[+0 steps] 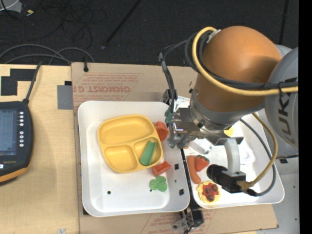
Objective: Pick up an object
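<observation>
A grey KUKA arm (239,48) with a broad orange band is seen from above, reaching in from the right over two shallow white bins. The gripper (176,130) is held low over the divider between the bins, near its upper half. Whether the claw is apart or together cannot be told, and nothing is seen held in it.

In the left bin (92,179) a yellow divided plate (124,130) is laid, with a green toy vegetable (148,152) resting in its lower right compartment. A red-orange piece (161,129) is set against the plate's right edge, just beside the gripper. A red block (161,168) lies just below the plate, and a green leafy toy (158,184) lies near it on the bin floor.

In the right bin (270,191) an orange-red sausage-shaped toy (194,168) is placed along the divider, and a small round yellow toy with red spots (209,191) sits at the lower left corner.

The bins are set on a cardboard sheet (112,72). Red print (101,88) is seen on it upside down; the large word appears to read "CHEMCAST", and the smaller lines cannot be read. The letters "UK" (294,118) are visible on the arm's grey casing at the right. A teach pendant (12,135) with a lit screen is placed at the far left; its writing is too small to read.
</observation>
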### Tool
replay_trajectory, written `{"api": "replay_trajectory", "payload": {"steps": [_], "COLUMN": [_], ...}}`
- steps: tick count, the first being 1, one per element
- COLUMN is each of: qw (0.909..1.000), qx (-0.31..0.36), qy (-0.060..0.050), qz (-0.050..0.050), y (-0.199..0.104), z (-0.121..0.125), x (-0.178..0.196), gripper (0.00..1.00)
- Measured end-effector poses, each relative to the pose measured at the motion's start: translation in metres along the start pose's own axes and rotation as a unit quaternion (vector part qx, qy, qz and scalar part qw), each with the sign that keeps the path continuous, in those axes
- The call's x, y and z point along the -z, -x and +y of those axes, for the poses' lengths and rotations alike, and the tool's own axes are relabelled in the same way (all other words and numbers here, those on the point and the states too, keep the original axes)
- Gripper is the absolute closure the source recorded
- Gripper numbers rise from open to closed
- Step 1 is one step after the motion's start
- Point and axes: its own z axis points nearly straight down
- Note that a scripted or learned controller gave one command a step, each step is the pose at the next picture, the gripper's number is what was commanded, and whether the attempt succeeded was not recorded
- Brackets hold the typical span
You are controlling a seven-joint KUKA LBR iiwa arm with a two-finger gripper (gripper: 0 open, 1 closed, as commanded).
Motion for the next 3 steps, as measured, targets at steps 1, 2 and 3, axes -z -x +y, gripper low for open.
{"api": "replay_trajectory", "payload": {"steps": [1,2,3], "qw": [1.0000,1.0000,1.0000], "qx": [0.000,-0.003,0.000], "qy": [0.005,-0.002,0.005], "qz": [0.001,-0.001,0.001], "y": [-0.028,0.001,-0.023], "z": [0.001,0.000,0.001], "x": [0.066,-0.001,0.068], "gripper": [1.00,1.00,1.00]}}
